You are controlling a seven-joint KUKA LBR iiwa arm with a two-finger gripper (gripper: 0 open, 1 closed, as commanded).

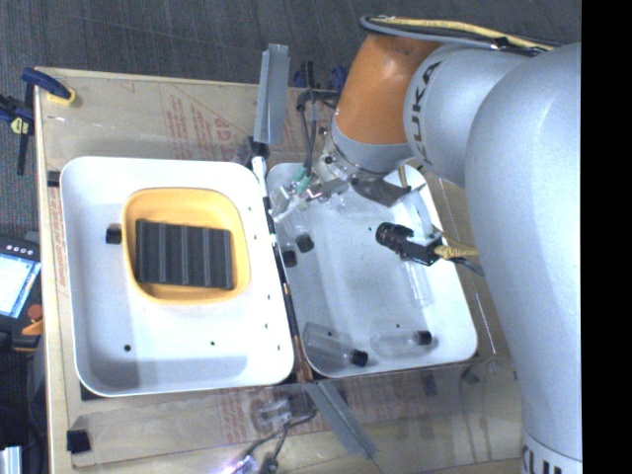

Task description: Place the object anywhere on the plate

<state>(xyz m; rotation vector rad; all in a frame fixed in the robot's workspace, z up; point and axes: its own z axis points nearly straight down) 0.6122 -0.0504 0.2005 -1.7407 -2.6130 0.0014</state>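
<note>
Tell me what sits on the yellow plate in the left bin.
A dark ribbed block lies flat on the yellow plate, covering its middle; what the plate's surface carries beneath it is hidden.

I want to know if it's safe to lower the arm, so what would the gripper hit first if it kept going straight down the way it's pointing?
Probably the white floor of the right-hand bin, near its upper left corner, where the gripper hangs. Depth is unclear from this slanted view.

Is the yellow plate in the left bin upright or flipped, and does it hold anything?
Upright. The yellow rounded plate lies rim-up in the left white bin, holding a dark ribbed rectangular block in its middle.
</note>
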